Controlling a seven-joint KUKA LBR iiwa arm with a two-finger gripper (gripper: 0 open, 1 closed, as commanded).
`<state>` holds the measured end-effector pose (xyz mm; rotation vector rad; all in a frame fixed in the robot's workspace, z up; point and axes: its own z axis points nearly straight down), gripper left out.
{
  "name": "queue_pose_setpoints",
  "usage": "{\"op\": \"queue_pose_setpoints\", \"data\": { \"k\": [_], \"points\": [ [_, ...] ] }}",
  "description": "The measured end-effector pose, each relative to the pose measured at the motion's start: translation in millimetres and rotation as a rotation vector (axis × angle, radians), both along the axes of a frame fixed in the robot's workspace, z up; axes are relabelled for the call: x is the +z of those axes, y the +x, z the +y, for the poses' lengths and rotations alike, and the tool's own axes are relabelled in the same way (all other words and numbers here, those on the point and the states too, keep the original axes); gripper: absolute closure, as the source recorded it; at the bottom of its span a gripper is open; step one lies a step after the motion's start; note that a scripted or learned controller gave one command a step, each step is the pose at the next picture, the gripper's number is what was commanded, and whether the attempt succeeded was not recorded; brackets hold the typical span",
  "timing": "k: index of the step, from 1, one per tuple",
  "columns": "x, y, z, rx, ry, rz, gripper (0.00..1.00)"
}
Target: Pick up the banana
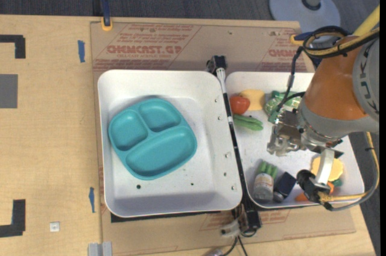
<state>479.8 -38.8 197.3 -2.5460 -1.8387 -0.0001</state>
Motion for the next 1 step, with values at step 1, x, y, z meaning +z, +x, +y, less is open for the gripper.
{"op": "queue_pose_setpoints", "data": {
  "k": [1],
  "points": [
    [9.8, 0.9, 0.2, 0.0, 0.0, -0.002, 1.0]
  ]
}}
